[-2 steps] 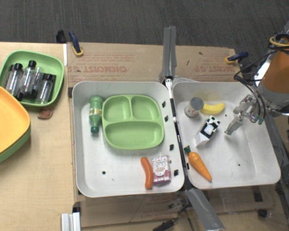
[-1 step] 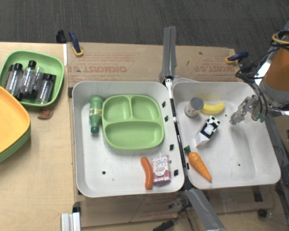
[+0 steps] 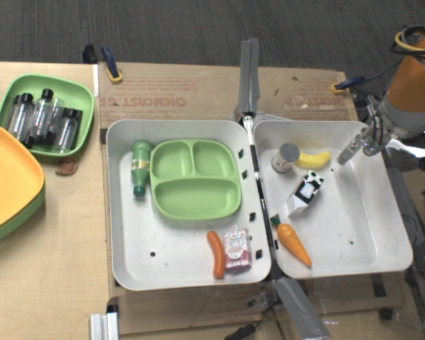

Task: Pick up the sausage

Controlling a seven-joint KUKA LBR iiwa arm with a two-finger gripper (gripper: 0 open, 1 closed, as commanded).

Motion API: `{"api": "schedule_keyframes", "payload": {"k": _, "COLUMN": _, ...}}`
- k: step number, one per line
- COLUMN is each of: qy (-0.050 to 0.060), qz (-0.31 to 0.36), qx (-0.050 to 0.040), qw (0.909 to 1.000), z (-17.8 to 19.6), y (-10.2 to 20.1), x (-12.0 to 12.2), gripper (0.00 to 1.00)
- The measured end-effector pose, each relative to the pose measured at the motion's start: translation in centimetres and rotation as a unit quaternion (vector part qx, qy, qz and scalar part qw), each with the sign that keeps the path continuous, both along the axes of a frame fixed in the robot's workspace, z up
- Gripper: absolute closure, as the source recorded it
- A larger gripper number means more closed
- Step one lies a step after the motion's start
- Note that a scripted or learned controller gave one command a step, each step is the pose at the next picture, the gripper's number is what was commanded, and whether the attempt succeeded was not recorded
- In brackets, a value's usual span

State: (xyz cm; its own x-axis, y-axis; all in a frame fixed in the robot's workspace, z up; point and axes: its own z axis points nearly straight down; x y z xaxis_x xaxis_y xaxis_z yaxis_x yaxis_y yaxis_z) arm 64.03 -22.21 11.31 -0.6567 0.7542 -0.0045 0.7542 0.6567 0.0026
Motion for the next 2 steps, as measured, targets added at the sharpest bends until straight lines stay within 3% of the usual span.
{"api": "schedule_keyframes", "payload": {"k": 1, "qy": 0.001, "qz": -0.158, "qx": 0.0003, "qw": 0.9874, "z": -2.04, "y": 0.11, "x": 1.67, "gripper": 1.0}}
{"api": "schedule_keyframes", "payload": {"k": 2, "qy": 0.001, "qz": -0.341, "qx": 0.0008, "qw": 0.9401, "z": -2.07, "y": 0.0, "x": 1.89, "gripper": 1.0}}
